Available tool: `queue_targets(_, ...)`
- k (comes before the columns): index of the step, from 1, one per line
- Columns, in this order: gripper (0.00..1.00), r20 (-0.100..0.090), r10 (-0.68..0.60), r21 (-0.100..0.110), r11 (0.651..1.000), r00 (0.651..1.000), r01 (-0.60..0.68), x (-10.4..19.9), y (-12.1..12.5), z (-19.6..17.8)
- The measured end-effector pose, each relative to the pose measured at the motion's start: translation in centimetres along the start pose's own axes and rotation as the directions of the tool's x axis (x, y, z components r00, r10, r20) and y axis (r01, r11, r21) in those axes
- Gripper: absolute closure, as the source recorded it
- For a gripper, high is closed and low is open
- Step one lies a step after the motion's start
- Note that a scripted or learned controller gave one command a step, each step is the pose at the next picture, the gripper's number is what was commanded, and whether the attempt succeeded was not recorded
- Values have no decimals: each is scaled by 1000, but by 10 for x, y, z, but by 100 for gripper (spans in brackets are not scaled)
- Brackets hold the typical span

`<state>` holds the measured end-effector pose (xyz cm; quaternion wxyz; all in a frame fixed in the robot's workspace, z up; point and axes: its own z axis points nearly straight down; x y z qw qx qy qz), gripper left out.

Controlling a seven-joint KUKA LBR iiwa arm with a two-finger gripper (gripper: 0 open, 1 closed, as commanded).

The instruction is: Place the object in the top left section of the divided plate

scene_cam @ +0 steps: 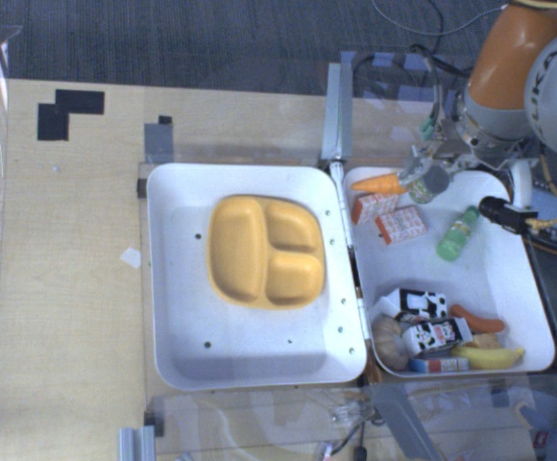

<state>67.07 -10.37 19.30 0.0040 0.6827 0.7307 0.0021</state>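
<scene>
1. My gripper (424, 176) hangs over the far end of the right bin (528, 286), just beside the carrot (379, 183), which lies against the bin's far-left corner. From this slant I cannot tell whether the fingers are spread or closed, nor whether anything sits between them.
2. The divided plate (264, 250) (yellow, three sections) lies in the left bin (178, 286), a little toward the far side. All of its sections are bare.
3. Near the carrot lie a small red-and-white packet (400, 224) and another reddish piece (365, 207) just to its left.
4. A green bottle (457, 234) lies tilted in the middle of the right bin, apart from the others.
5. At the near end of that bin a cluster is crowded together: a black-and-white carton (423, 303), a second carton (434, 335), a banana (490, 356), an orange-red piece (478, 321) and a brownish round thing (388, 339).
</scene>
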Motion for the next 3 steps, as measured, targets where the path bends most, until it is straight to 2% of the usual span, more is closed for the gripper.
queue_targets(1, 100, -3, 36, 3, 999, 999, -36, 83, -3, 7)
queue_targets(2, 100, -4, -117, 1, 993, 993, 117, 161, 10, 6)
queue_targets(3, 0, -4, -117, 1, 993, 993, 117, 161, 10, 6)
